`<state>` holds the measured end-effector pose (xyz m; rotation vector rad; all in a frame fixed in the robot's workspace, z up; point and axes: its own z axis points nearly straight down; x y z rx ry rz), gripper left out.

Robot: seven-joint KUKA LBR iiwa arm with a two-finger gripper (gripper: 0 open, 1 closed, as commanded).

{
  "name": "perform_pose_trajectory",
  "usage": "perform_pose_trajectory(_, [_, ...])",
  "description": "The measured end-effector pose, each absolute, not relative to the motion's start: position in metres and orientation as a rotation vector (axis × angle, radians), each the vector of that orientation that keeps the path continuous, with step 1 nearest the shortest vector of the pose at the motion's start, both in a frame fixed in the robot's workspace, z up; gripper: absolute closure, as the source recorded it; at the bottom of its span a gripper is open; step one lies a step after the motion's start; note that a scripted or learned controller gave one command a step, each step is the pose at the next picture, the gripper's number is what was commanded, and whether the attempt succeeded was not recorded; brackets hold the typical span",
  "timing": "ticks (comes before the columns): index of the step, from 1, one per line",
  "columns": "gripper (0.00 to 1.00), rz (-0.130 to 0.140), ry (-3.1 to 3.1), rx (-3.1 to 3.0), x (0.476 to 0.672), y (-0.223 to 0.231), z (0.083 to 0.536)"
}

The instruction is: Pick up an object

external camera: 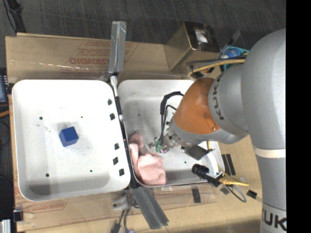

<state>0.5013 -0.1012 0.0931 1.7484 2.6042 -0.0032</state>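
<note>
— Now, where is the two-finger gripper (159,146)?
— Low in the right white bin (146,93), at the upper edge of the soft pink cloth (148,166); its state I cannot tell.
— And the small blue cube (69,136)?
— Left white bin (29,101), toward nine o'clock of the arm, well apart.

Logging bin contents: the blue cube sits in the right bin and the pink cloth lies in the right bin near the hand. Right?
Not quite. The camera view shows the blue cube in the left bin. The pink cloth does lie in the right bin, near the hand.
</note>
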Motion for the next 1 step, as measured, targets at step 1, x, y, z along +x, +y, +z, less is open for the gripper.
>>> perform_pose_trajectory(1, [1.0,-0.001,2.611,1.744,0.502,-0.1,0.1027])
